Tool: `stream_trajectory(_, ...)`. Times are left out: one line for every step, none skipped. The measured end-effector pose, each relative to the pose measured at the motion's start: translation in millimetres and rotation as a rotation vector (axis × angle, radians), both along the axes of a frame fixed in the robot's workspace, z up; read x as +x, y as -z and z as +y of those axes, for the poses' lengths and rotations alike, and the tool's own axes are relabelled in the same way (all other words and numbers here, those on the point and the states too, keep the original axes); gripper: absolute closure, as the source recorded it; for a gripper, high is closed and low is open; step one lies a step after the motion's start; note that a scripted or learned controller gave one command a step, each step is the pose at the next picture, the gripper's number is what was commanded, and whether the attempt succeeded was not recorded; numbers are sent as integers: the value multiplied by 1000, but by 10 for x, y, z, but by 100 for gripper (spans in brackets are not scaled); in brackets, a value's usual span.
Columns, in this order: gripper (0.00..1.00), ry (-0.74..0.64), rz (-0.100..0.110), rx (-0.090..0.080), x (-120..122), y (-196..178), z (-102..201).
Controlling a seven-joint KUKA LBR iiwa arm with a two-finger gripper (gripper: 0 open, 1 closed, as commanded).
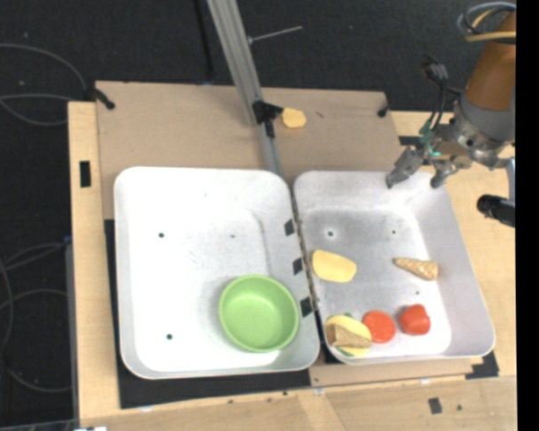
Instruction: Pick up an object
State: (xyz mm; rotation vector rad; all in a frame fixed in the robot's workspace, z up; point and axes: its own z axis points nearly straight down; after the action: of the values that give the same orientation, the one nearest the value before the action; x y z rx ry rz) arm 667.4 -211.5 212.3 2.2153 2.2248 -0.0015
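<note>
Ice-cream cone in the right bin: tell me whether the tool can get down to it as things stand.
Probably yes. The cone lies alone on bare bin floor, apart from the yellow piece and red pieces, and the tool hovers open just above that bin's far edge.

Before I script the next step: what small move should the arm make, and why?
Probably bring the gripper down and inward toward the cone-shaped piece: the jaws hang open and empty over the right bin's far edge, and that piece lies apart from the others.
</note>
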Motion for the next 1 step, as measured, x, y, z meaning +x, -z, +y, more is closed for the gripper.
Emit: stream_trajectory(0,-1,1,-2,-3,-2,-9)
